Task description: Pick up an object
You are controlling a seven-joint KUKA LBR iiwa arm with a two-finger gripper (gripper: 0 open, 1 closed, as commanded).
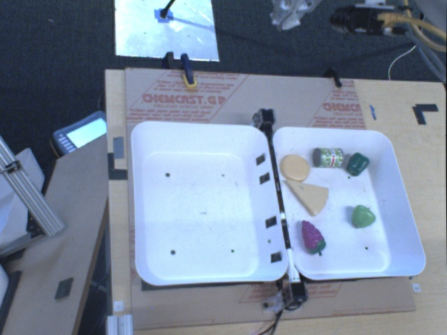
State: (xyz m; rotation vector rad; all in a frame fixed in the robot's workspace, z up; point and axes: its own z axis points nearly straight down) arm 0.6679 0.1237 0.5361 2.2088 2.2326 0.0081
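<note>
The right bin holds several small objects. A round tan disc lies near its left wall, with a pale yellow cheese wedge just below it. A small can with a green label lies on its side beside a dark green pepper. A light green pepper sits further right, and a purple bunch of grapes lies near the front. My gripper hangs far beyond the bins at the top of the view, well away from every object, with nothing seen in it.
The left bin stands beside the right one, joined by a black divider strip. Both rest on a cardboard sheet clamped at the back. A shiny metal plate lies on the floor behind. A side table stands at left.
</note>
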